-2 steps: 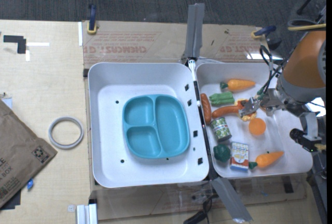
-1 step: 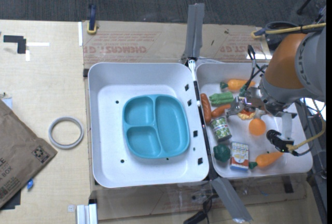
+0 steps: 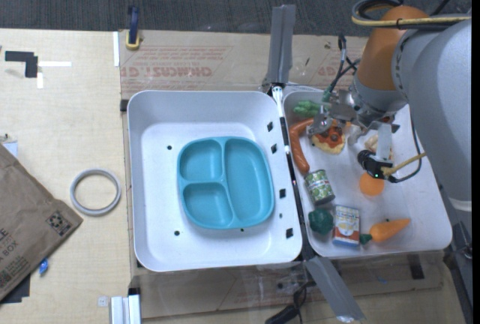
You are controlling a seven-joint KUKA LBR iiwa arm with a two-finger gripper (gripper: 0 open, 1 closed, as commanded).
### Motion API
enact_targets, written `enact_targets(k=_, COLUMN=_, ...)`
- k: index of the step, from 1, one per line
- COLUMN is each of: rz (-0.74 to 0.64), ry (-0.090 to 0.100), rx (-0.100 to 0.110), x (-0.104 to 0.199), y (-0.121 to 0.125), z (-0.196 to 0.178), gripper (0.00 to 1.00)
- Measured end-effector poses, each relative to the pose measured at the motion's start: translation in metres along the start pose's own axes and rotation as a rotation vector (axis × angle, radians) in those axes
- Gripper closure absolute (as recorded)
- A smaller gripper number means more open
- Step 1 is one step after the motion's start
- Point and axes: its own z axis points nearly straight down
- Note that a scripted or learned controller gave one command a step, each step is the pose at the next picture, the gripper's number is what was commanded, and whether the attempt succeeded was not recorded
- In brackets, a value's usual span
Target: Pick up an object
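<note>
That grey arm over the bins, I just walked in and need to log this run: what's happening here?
The arm's gripper is down in the right bin, over a cluster of toy food near its far end, right by a pizza slice. Whether it holds anything is unclear. A small can, a carton and a carrot lie nearer the front. The left bin holds a teal divided plate.
</note>
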Motion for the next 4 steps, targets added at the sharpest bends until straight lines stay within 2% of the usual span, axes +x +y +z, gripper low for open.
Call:
enact_targets(k=1, rz=-0.004, ry=0.0, rx=-0.01, x=0.0, y=0.004, z=-0.017, gripper=1.0)
enact_targets(k=2, rz=-0.313, ry=0.001, rx=-0.006, x=0.009, y=0.017, z=-0.101, gripper=1.0)
enact_targets(k=3, rz=-0.313, ry=0.002, rx=-0.006, x=0.009, y=0.017, z=-0.1, gripper=0.0)
enact_targets(k=4, rz=-0.204, ry=0.003, rx=-0.003, x=-0.057, y=0.02, z=-0.008, gripper=0.0)
